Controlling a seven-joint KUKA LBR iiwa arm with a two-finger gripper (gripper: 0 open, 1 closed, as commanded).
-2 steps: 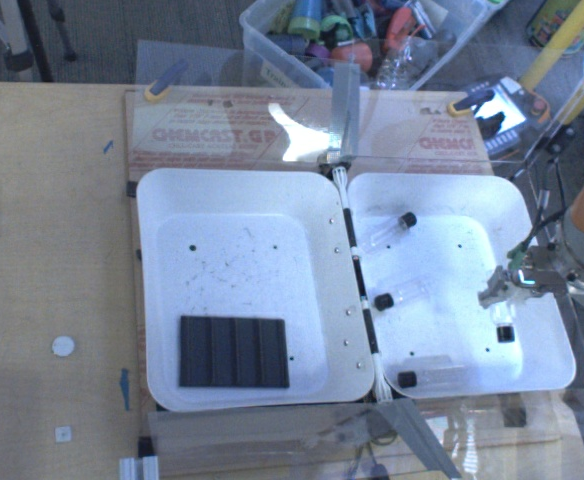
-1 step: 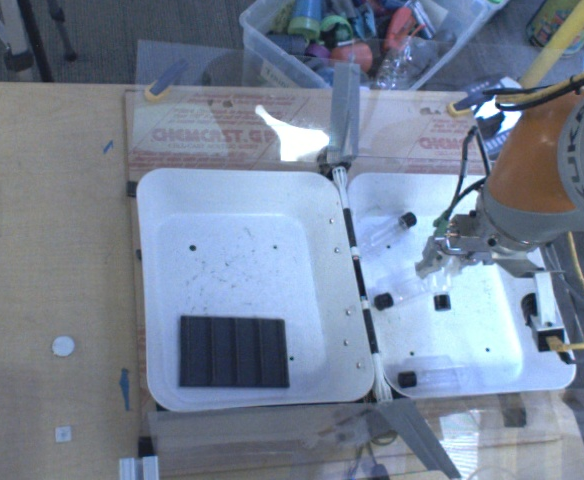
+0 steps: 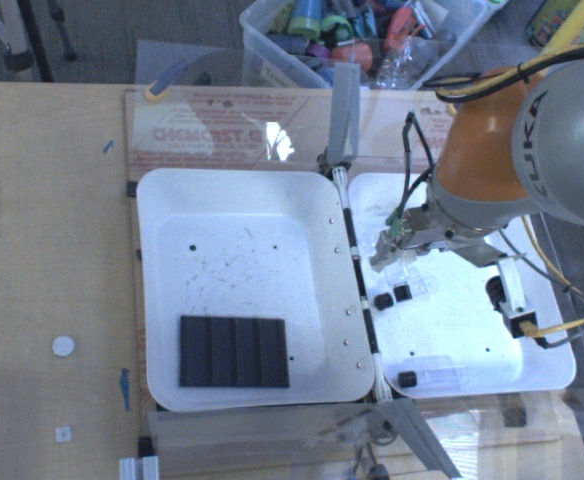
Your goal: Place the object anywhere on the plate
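The plate (image 3: 233, 352) is a flat, dark grey, rectangular slab with parallel ribs, lying in the near left part of the left bin (image 3: 172, 208). The object (image 3: 434, 377) is a clear, tube-like item with a black end, lying near the front edge of the right bin (image 3: 547, 368). The gripper (image 3: 392, 278) hangs over the right bin's left side, its fingertips apart with nothing between them.

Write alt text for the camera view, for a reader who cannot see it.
A grey robot arm with an orange band reaches from the right over the right white bin, its claw low near that bin's left side. The left white bin holds a dark ribbed rectangular plate in its near corner. A clear tub of colourful items sits behind.
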